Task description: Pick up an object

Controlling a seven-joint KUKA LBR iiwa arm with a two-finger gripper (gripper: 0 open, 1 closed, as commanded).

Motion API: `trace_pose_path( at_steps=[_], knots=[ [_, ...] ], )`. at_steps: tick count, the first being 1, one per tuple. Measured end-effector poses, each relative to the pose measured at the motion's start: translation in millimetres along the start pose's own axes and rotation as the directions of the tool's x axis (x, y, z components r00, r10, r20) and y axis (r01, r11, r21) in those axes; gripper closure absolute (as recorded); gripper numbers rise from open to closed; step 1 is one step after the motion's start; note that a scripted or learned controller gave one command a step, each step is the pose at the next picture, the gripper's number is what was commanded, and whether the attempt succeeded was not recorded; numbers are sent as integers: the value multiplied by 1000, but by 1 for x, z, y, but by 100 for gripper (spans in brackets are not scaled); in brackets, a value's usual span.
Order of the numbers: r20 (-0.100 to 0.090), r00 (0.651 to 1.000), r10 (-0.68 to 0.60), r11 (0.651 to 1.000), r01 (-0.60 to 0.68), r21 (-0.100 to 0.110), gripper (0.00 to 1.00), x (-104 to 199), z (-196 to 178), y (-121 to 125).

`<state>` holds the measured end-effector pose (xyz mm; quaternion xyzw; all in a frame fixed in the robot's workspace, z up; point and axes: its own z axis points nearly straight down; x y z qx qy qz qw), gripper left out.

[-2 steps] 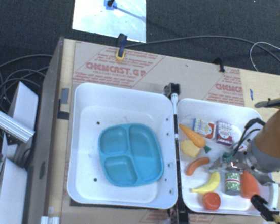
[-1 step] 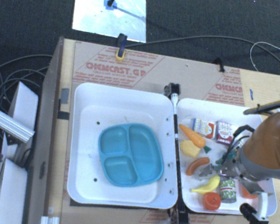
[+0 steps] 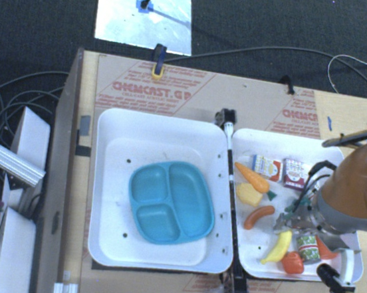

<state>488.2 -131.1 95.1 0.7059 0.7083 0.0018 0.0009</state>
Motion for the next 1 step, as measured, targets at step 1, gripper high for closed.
trace_pose_path(
  at_steps=[1],
  knots=[
    [0,1000,-1,1000,1,1,100,88,-93,59]
  ],
)
